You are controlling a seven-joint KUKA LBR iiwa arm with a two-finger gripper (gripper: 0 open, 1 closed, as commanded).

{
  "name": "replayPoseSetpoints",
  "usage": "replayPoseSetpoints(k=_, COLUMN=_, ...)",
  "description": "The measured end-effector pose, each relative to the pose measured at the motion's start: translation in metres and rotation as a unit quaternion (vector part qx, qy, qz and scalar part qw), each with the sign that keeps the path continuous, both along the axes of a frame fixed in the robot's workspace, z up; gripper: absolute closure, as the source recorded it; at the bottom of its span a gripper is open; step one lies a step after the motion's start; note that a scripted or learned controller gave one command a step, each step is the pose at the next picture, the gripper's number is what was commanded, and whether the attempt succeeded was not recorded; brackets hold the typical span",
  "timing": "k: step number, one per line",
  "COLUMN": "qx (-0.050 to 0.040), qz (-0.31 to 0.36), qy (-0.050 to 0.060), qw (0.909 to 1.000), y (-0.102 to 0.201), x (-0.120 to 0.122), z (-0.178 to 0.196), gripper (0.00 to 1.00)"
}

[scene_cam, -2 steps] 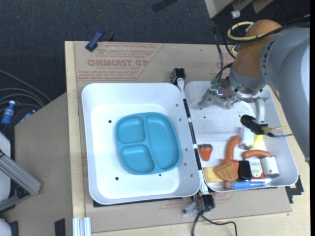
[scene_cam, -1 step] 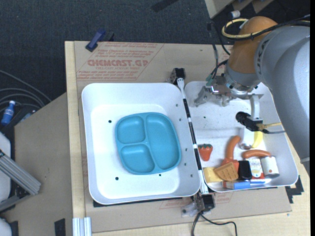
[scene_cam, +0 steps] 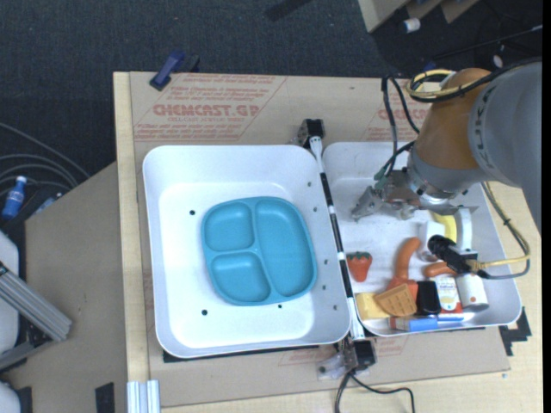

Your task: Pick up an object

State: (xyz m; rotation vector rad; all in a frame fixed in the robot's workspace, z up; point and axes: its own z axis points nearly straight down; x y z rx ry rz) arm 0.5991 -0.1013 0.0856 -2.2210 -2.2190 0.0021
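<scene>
Objects fill the lower right part of the right bin (scene_cam: 362,166). A strawberry (scene_cam: 359,266) lies alone by that bin's left wall, about halfway down it. Right of it, a carrot (scene_cam: 405,260) lies at a slant, well apart from the strawberry. A banana (scene_cam: 444,227) shows near the bin's right edge, partly hidden by the robot. Along the lower edge sits a tight cluster. A tan wedge (scene_cam: 393,302) touches the carrot's lower end. A black block (scene_cam: 428,298) stands just beside the wedge, and a white bottle (scene_cam: 448,293) with a red label is right of the block. A blue marker (scene_cam: 427,323) lies flat against the lower wall, under all three.

The gripper (scene_cam: 368,203) is over the bare upper left part of the right bin. It points toward the left wall, above the strawberry and apart from every object. Whether it is open or closed cannot be told, and nothing is seen in its grasp. The arm (scene_cam: 448,132) reaches in over the bin's upper right corner.

The left bin (scene_cam: 172,188) holds a blue divided plate (scene_cam: 258,249) near its centre.
</scene>
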Motion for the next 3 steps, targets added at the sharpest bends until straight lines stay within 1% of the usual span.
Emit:
replayPoseSetpoints(k=1, qx=-0.0002, qz=0.0, qy=-0.002, qw=1.0, y=0.003, x=0.068, z=-0.001, gripper=0.0)
replayPoseSetpoints(k=2, qx=-0.0002, qz=0.0, qy=-0.001, qw=1.0, y=-0.008, x=0.024, z=0.052, gripper=0.0)
replayPoseSetpoints(k=3, qx=0.0002, qz=0.0, qy=0.0, qw=1.0, y=-0.009, x=0.008, z=-0.001, gripper=0.0)
